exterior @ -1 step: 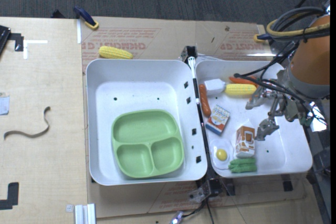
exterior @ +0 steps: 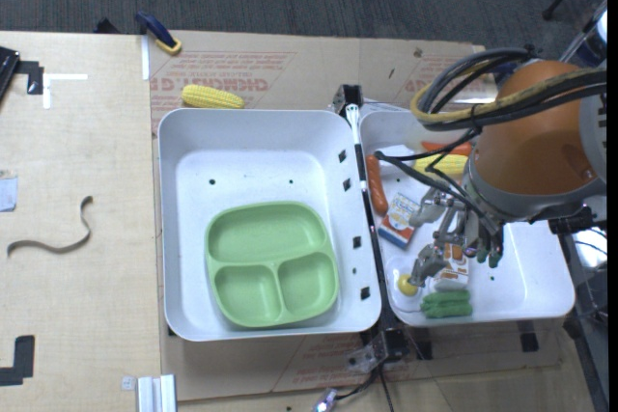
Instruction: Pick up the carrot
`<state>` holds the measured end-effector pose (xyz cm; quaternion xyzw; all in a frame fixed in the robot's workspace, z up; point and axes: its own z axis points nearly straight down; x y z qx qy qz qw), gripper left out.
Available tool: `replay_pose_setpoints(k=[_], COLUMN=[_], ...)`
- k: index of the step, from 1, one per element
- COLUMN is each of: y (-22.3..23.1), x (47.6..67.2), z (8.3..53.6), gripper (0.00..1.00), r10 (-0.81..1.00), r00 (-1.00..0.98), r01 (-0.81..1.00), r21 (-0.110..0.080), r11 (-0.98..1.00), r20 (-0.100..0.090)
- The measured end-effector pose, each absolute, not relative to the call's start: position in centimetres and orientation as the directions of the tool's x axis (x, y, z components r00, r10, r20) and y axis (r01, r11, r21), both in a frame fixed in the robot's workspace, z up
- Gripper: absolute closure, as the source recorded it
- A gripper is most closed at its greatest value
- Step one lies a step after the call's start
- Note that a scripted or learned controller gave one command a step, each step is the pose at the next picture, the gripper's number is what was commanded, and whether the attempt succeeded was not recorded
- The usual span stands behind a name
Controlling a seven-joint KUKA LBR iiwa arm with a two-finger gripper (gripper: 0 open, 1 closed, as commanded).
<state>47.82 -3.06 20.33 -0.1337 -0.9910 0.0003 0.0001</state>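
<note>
Gripper (exterior: 446, 251) hangs over the right white bin (exterior: 541, 299); its state is unclear. Slim orange toy carrot (exterior: 377, 184) lies along that bin's left wall, probably light, stiff, slippery plastic; grasp mid-length.

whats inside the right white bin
In the right white bin: a slim orange carrot along its left wall, a small printed carton, a green bumpy vegetable, and a yellow piece. The grey arm and its hand cover the bin's middle.
</note>
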Motion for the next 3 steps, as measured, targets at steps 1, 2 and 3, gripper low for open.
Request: replay_pose_setpoints(k=[1, 2, 3], y=[4.2, 5.8, 11.5], x=[47.8, 50.2, 48.1], z=[19.1, 19.1, 9.5], gripper=[0.00, 0.00, 0.00], r10=[0.225, 0.332, 0.303], r00=[-0.974, -0.943, -0.953], r01=[0.225, 0.332, 0.303], r21=[-0.001, -0.001, 0.005], r11=[0.974, 0.943, 0.953], r20=[0.000, -0.002, -0.009])
